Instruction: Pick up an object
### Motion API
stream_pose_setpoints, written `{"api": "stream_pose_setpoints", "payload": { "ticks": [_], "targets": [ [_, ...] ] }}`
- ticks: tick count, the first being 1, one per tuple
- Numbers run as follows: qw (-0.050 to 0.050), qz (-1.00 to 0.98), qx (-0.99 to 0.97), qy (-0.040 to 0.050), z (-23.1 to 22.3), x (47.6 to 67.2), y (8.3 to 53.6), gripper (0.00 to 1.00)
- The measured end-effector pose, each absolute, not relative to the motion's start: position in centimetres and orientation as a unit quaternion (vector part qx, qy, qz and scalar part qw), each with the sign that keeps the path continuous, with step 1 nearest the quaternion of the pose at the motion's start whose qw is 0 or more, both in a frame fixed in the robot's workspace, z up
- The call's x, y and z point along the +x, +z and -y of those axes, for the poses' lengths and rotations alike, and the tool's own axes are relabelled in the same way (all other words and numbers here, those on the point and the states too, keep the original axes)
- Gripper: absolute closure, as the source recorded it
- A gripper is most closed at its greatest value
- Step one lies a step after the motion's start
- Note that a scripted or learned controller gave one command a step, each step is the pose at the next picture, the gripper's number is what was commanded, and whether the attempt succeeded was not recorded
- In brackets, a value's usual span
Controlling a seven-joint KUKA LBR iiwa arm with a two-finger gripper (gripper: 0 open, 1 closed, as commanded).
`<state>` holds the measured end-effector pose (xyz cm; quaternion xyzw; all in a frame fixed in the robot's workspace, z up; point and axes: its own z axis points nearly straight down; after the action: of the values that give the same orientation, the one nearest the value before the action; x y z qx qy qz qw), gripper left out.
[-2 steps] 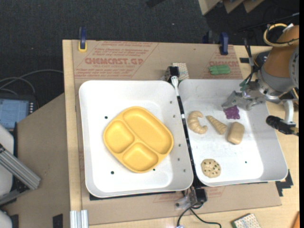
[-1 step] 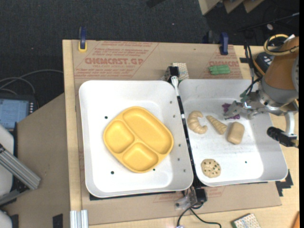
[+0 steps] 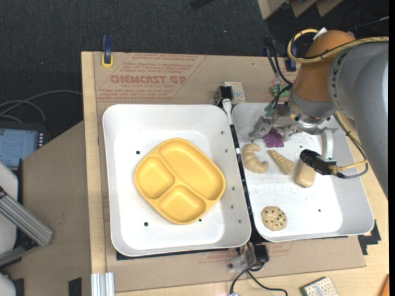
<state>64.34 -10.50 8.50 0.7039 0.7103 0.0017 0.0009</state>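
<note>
Cookie [image 3: 273, 217], round w/ dark chips, lies closest to the table's [image 3: 154, 82] front edge. It's flat in the right bin [image 3: 345, 217], well apart from everything else in there.

Further back in the same bin, approx. midway btwn front and back edges, 3 pale baked-looking pieces sit in a row:
- a curled croissant [image 3: 253, 158] next to the wall shared w/ the left bin
- a cone-shaped pastry [image 3: 282, 161] just beside it, tip pointing back-left
- a stubby bread-like lump [image 3: 305, 176] toward the table's right edge

Behind the croissant and cone sits a small purple thing [image 3: 274, 139], crumpled-looking; can't make out what it is.

The fingers [image 3: 268, 127] hang right over that purple thing, toward the table's back edge. Can't tell whether they're open or closed, nor whether they touch it. The grey arm [image 3: 364, 79] w/ its orange band comes in from the table's right side.

Left bin [image 3: 117, 165] holds a yellow divided plate [image 3: 179, 180] w/ 3 compartments, approx. in the bin's middle and turned at an angle to the bin walls. The 2 bins meet along their inner walls.

There's red lettering on the bare strip along the table's back edge, and a small blue-and-yellow clip [image 3: 108, 57] at the back-left corner.
</note>
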Motion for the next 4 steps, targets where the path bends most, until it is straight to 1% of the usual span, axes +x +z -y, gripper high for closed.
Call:
{"api": "stream_pose_setpoints", "payload": {
  "ticks": [1,2,3,4],
  "targets": [
    [0.002,-0.708,0.707,0.0013,11.1,64.2,9.5,1.0],
    [0.002,-0.707,0.707,0.0011,11.1,64.2,9.5,0.0],
    [0.001,-0.708,0.706,0.0011,9.0,66.8,8.4,0.0],
    [0.002,-0.706,0.708,0.0006,17.7,66.7,8.5,0.0]
  ]
}}
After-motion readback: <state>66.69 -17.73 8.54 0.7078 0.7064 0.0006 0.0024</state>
